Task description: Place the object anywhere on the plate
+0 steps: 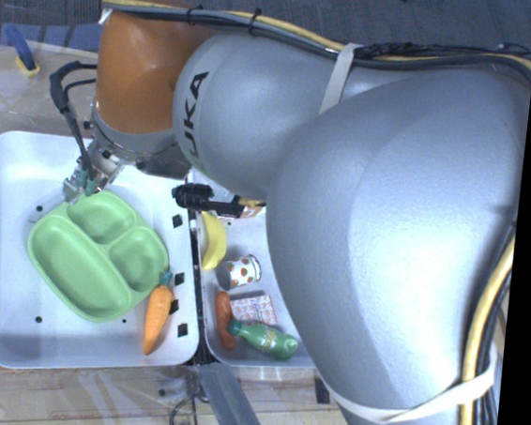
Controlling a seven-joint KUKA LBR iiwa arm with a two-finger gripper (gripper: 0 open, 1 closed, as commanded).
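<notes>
Hovering at the twelve-o'clock rim of the green three-compartment plastic plate (99, 255), the gripper (84, 181) — jaw state impossible to tell — sits well apart from the orange toy carrot (155, 319), lying lengthwise at the plate's four o'clock.

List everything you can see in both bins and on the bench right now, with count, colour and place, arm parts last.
Divided plate: one, green, three compartments, in the left bin.
Carrot: one, orange, in the left bin just right of the plate, against the bin's right wall.
Banana: one, yellow, at the top of the right bin.
Cup: one, white with red marks, on its side below the banana.
Bottle: one, green, lying in the right bin near the front.
Sausage-like item: one, red-orange, left of the bottle.
Bins: two, white, side by side.
Arm: one, grey with orange band, over the right bin.
Gripper: one, at the plate's upper edge.
</notes>
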